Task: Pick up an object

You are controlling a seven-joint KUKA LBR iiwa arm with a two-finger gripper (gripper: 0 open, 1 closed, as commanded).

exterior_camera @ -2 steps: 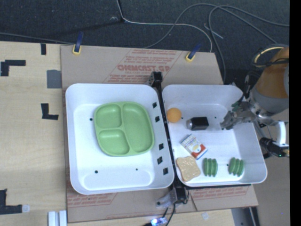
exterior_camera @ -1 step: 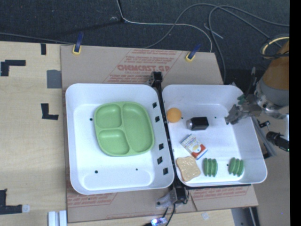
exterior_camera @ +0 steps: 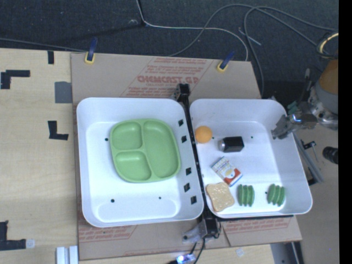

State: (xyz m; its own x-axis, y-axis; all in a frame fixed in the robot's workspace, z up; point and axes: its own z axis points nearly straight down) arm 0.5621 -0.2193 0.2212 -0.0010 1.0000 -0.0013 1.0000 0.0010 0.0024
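Two white bins sit side by side on a brown board; the left bin (exterior_camera: 88, 164) holds a green divided plate (exterior_camera: 144, 150), and the right bin (exterior_camera: 300, 169) holds the loose things that could be picked. Within that right bin, an orange ball (exterior_camera: 203, 135) lies at about 10 o'clock, a dark cylinder-like object (exterior_camera: 231, 144) just beside it toward the centre, a small red-and-white packet (exterior_camera: 227, 171) near the middle, a slice of toast (exterior_camera: 220, 196) at 7 o'clock, and two green pepper-like pieces (exterior_camera: 246, 194) (exterior_camera: 275, 194) at 6 and 5 o'clock. The gripper (exterior_camera: 285, 126) hangs over the bin's rim at 2 o'clock, holding nothing; whether its fingers are spread or together cannot be told from this slant. To do the step well, the arm would likely move toward 9 o'clock over the dark object or ball, which stand apart from the walls, centre above one, and descend straight. The bin floor looks smooth, so the ball may roll. Cables (exterior_camera: 231, 15) trail over the dark floor at 12 o'clock, beyond a clamped board (exterior_camera: 165, 76) on a pale wooden bench (exterior_camera: 33, 169)
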